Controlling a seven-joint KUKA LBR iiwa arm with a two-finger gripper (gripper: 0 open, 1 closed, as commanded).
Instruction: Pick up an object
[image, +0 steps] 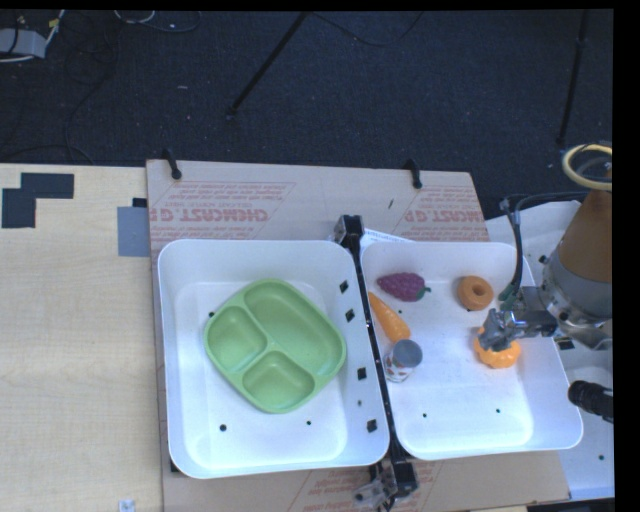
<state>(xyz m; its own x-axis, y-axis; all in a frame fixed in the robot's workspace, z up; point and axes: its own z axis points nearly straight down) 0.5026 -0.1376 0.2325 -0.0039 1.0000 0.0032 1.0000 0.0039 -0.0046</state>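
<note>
Dark carpet is showing beyond the wooden surface (70, 350), which is carrying two white bins. Left bin (190, 420) is holding a green divided plate (275, 345). Right bin (470, 430) is holding a carrot (388, 318), a purple vegetable (402, 286), a doughnut (475, 292), a small can (403, 358) and an orange toy (499, 352). Gripper (497, 332) is sitting directly over the orange toy at the bin's right side, apparently touching it; jaws' opening cannot be told. The toy is lying straight beneath, needing no sideways travel.

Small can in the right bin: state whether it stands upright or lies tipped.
Tipped, it seems. The small can lies in the right bin with its round grey end turned toward the camera, beside the carrot.
</note>
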